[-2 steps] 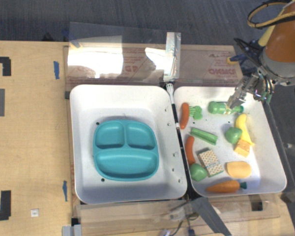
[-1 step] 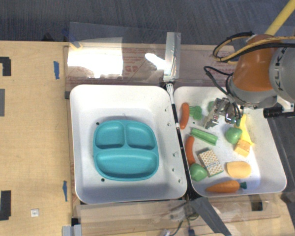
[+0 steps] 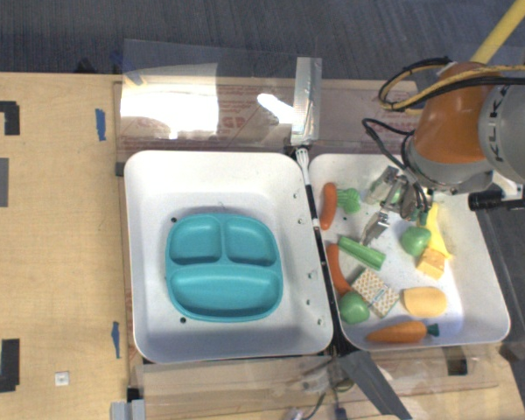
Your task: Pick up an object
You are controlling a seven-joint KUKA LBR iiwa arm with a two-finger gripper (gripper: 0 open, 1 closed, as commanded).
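The right bin (image 3: 481, 261) holds several toy foods. A green cucumber-like piece (image 3: 360, 252) lies mid-bin, with a green round fruit (image 3: 415, 240) to its right and a yellow wedge (image 3: 434, 250) beside that. A short carrot (image 3: 329, 205) and a small green piece (image 3: 348, 201) lie by the bin's left wall. Toward the front are a speckled cracker block (image 3: 374, 289), a green ball (image 3: 353, 307), a yellow-orange lump (image 3: 424, 301) and a long carrot (image 3: 398, 331). My gripper (image 3: 387, 215) hangs over the bin's back half, just above the cucumber piece and the round fruit, with nothing seen held.
The left bin (image 3: 149, 199) holds a teal divided plate (image 3: 224, 265). A clear plastic sheet (image 3: 210, 103) and a metal post (image 3: 306, 99) stand behind the bins. The arm's orange band (image 3: 451, 125) and cables (image 3: 402, 90) overhang the right bin's back right corner.
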